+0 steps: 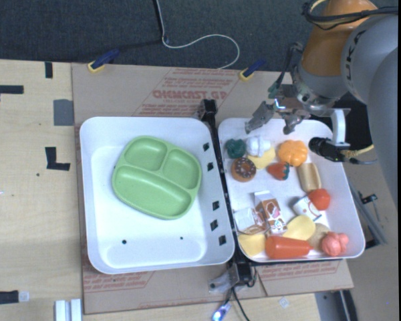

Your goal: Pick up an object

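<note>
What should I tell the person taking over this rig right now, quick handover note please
Gripper: open, holding nothing, above the far end of the right bin, close over the small white item and the orange pumpkin.
Right bin: a crowded pile of toy food, including a chocolate donut, a dark green piece, a hot dog, a red tomato and an orange carrot.
Left bin: holds a green divided plate.
Done: nothing picked yet.
Left: lower onto one object, close, lift it.
</note>
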Available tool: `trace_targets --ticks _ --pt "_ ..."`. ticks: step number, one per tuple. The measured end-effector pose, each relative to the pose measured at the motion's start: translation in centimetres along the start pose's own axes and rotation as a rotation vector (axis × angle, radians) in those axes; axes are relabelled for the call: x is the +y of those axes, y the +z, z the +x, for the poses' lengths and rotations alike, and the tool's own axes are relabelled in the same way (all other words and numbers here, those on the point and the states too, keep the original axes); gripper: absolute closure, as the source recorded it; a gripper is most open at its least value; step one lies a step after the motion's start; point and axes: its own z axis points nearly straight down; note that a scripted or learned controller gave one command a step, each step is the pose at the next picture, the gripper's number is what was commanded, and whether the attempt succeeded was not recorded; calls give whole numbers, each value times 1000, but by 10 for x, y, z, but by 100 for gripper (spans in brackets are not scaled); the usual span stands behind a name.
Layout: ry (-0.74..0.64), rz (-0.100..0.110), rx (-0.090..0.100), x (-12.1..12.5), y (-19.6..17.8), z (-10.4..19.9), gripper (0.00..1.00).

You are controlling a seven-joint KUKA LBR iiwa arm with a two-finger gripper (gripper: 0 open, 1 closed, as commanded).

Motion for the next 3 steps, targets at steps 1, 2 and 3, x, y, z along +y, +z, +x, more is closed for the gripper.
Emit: trace_targets --ticks 1,2,3 --pt "3 12 1 -40 127 -6 0" --pt "-1 2 0 -36 110 -5 100" --pt "-9 -10 2 -5 19 89 100"
